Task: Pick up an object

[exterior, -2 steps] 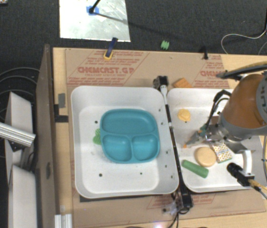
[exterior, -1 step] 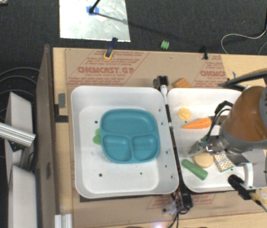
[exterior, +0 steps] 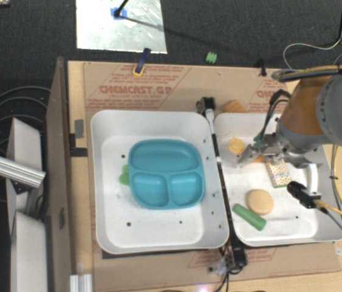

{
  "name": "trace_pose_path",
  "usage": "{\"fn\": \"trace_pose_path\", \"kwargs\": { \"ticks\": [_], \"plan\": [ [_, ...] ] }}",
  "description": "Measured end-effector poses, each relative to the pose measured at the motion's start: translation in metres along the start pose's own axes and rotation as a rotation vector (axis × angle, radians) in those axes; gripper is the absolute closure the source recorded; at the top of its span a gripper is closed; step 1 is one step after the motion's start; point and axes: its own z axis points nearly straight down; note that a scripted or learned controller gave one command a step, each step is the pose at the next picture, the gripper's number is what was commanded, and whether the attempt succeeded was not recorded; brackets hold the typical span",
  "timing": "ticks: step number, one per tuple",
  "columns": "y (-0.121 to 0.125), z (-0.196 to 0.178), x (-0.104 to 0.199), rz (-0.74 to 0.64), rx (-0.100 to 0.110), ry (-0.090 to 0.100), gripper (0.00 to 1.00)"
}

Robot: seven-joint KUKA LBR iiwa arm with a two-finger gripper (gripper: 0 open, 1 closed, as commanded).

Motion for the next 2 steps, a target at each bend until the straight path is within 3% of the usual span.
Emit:
{"fn": "trace_pose_path", "kwargs": {
  "ticks": [1, 2],
  "plan": [
    [-0.056, -0.001, -0.02, 0.004, -0.004, -0.001, 0.0],
    [0.01, 0.002, -0.003, -0.002, 0.003, 0.002, 0.0]
  ]
}}
